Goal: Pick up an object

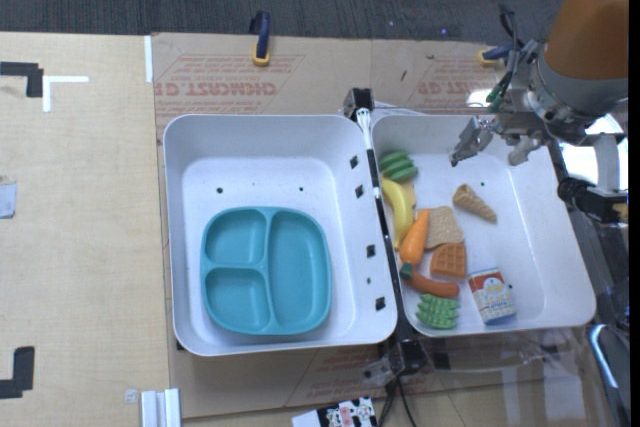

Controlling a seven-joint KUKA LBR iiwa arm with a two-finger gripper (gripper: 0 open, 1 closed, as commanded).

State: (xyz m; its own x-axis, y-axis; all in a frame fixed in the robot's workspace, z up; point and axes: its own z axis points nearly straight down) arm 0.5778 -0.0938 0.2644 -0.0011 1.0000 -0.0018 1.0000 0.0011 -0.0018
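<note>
Right bin (560, 245), near to far: green ridged piece (437, 313), small carton (492, 295), waffle (449, 260), carrot (414, 235), banana (397, 203), cone (474, 203). Beyond, the arm slants in from the right, gripper (468, 143) open and empty above the bin's far edge.

The arm (600, 5) runs off frame; carton (491, 296) print perhaps illegible.

The worktop (80, 245) carries cardboard sheeting (320, 75), with two white bins (262, 133) side by side, below-left of the jaws.
</note>
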